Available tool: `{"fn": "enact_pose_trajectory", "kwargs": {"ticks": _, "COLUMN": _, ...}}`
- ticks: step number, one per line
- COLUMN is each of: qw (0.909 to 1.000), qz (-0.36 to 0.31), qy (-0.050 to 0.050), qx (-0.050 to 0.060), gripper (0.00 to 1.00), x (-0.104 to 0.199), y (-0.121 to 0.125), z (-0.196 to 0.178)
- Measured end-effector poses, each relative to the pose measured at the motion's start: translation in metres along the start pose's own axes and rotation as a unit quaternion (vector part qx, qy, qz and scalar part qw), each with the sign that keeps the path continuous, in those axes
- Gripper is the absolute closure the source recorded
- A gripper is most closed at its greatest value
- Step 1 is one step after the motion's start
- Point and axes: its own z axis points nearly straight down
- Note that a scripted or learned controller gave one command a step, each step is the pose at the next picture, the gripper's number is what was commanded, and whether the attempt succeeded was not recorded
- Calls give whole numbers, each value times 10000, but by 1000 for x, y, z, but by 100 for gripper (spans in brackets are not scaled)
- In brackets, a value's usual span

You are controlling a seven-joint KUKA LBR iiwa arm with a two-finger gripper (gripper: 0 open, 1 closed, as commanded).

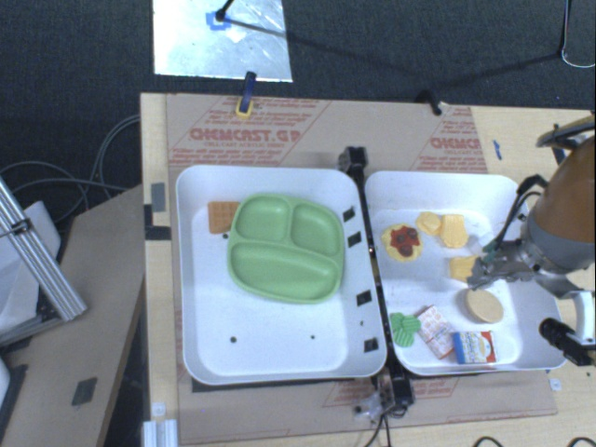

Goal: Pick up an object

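Note:
The right bin (503,192) holds several toy foods. A red and yellow round piece (403,241) lies at its left, with two yellow pieces (441,228) beside it. Further right a yellow block (462,268) rests above a tan round disc (483,305). Along the front edge are a green leafy piece (403,328), a white and red packet (434,329) and a blue, white and red box (474,346). My gripper (489,272) reaches in from the right, low over the bin, between the yellow block and the tan disc.
The left bin (200,343) carries a green divided plate (284,248) with an orange cracker (221,216) at its left edge. The arm's grey and orange wrist (566,214) hangs over the right bin's right side. A dark clamp (354,159) sits between the bins.

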Motion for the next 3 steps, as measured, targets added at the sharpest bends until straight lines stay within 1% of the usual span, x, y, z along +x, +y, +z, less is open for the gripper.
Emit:
{"fn": "enact_pose_trajectory", "kwargs": {"ticks": 1, "qw": 10000, "qz": 0, "qy": -4, "qx": -14, "gripper": 100, "x": 1, "y": -8, "z": -51}}
{"fn": "enact_pose_trajectory", "kwargs": {"ticks": 2, "qw": 10000, "qz": -5, "qy": -2, "qx": -6, "gripper": 100, "x": 1, "y": -6, "z": -83}}
{"fn": "enact_pose_trajectory", "kwargs": {"ticks": 3, "qw": 10000, "qz": -26, "qy": 6, "qx": 6, "gripper": 100, "x": 47, "y": 11, "z": -74}}
